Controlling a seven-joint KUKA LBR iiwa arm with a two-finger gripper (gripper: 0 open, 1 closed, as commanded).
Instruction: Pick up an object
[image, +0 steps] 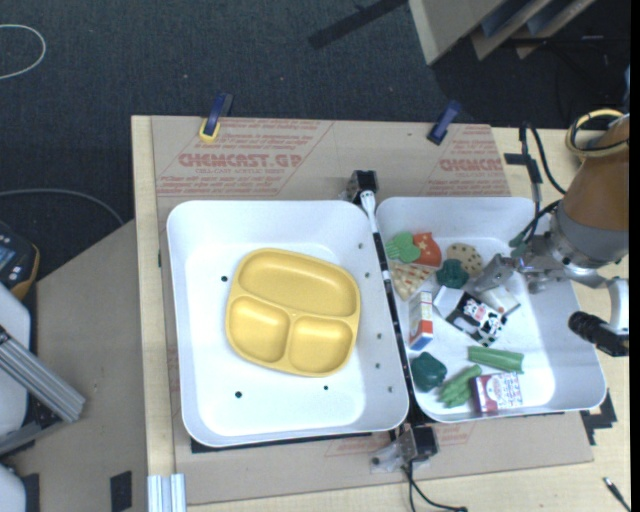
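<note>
Jaws (492, 283) state cannot be told; they are lowered into the right bin (580, 385) clutter, over a black-and-white item (478, 316). Near edge: green pieces (470, 375), a red packet (498, 392). Farther: a cookie (464, 256). Risk: tight packing, so a neighbour gets nudged or pinched instead.
</note>
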